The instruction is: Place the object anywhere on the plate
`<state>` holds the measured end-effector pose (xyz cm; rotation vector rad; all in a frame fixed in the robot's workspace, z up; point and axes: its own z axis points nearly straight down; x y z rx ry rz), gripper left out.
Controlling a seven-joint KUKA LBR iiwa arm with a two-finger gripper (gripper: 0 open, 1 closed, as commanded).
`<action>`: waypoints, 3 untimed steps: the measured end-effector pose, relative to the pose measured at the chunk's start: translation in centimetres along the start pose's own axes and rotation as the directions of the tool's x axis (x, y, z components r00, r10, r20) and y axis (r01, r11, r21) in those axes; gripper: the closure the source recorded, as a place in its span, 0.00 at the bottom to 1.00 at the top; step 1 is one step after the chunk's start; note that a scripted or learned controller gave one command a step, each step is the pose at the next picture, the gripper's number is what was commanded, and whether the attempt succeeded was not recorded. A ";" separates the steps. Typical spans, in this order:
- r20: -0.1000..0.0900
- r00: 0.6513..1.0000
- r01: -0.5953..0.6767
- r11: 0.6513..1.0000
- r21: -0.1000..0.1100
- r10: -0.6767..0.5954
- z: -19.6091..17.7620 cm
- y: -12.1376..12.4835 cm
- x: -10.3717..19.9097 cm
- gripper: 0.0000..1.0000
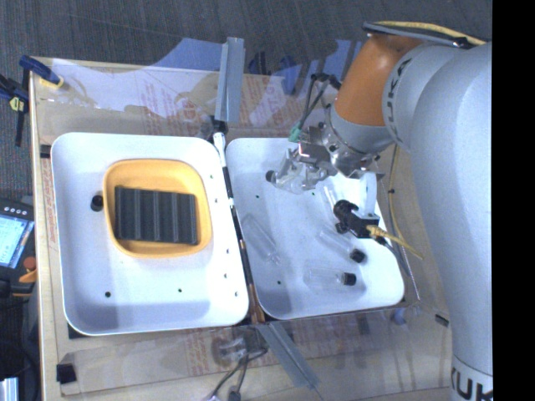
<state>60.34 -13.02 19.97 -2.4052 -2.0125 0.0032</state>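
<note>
- We see the pincer (pixel 299 167) low over the far part of the right bin (pixel 276 295). We cannot tell how far open it is, nor whether it has hold of anything.
- Just beside it and nearer the camera, faint clear things (pixel 262 242) lie on the bin floor. They are too glassy for us to name.
- Further toward the near right corner lie two small black bits (pixel 357 256), close together.
- Well off to the pincer's side, across the rim where the bins meet, the left bin (pixel 75 295) bears the yellow plate (pixel 125 174).
- A dark ridged block (pixel 157 215) lies flat on that plate, filling its middle.
- We judge that if this block is the task's object, the placing is done. If it is one of the clear things, picking, carrying and setting down are all left.
</note>
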 end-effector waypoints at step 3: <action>0.003 0.977 0.213 0.977 -0.003 -0.213 -2.0 -2.4 14.1 0.00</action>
